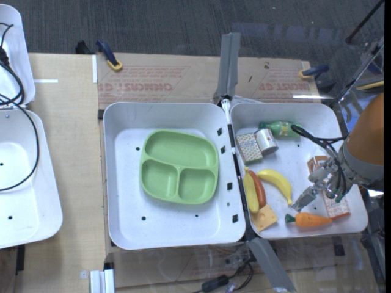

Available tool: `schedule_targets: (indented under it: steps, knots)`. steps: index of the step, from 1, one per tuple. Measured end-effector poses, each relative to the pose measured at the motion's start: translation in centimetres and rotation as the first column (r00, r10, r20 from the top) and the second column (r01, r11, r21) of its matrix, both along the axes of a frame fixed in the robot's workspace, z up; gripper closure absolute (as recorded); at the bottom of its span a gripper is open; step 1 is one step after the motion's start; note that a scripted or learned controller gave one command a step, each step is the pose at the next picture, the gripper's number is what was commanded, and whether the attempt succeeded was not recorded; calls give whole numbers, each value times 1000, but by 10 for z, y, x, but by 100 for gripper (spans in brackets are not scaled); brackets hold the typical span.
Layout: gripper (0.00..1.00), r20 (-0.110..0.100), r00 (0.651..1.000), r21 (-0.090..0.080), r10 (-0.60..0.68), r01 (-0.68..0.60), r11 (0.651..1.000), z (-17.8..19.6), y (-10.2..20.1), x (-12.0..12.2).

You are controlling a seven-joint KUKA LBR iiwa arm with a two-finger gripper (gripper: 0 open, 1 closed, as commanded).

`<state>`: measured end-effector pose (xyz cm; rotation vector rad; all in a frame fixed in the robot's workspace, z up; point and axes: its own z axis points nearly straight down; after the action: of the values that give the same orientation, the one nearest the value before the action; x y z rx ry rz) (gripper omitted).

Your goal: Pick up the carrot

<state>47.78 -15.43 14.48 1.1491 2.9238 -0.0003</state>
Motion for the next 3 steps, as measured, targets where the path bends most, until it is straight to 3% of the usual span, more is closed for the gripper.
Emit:
schedule_targets:
  steps: [1, 2, 3]
  knots:
    - [0, 0, 951, 1, 308, -308, 951, -53, 17, 0]
    - [100, 3, 952, 1, 306, -306, 952, -44, 17, 1]
    - [100, 1, 982, 1, 187, -187, 982, -53, 52, 0]
